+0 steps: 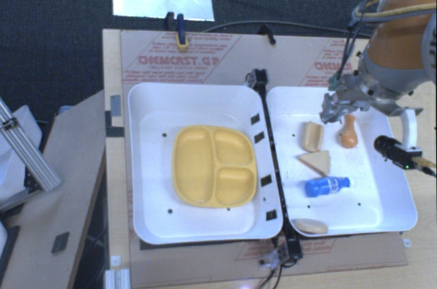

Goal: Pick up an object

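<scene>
My gripper (332, 110) hangs over the upper part of the right bin (389, 219), just up and right of a tan bread-roll piece (313, 136) and left of a small orange bottle-shaped toy (349, 132). Below them lie a pale wedge like a slice of bread (315, 162), a blue bottle (326, 185) on its side, and a tan oval piece (311, 227) at the bin's front edge. Nothing shows between the fingers.
The left bin (147, 144) holds a yellow divided plate (214, 165). A black divider with clips (266, 158) runs between the bins. A black cylindrical part (392, 150) of the arm's gear juts over the right bin's right side.
</scene>
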`<move>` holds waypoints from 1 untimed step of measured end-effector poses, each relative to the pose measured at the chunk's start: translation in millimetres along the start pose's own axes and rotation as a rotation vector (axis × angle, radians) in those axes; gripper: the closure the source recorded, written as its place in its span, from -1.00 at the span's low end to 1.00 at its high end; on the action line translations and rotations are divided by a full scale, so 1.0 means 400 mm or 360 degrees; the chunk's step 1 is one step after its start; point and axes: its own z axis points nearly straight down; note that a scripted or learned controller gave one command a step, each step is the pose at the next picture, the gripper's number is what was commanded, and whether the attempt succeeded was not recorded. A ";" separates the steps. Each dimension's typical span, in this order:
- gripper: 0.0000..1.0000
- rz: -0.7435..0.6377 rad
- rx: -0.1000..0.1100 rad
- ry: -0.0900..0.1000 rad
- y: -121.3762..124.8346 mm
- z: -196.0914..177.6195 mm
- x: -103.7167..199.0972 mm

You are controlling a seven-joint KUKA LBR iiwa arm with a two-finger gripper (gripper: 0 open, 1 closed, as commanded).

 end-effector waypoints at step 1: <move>1.00 -0.0003 -0.0001 0.0001 0.028 -0.001 0.128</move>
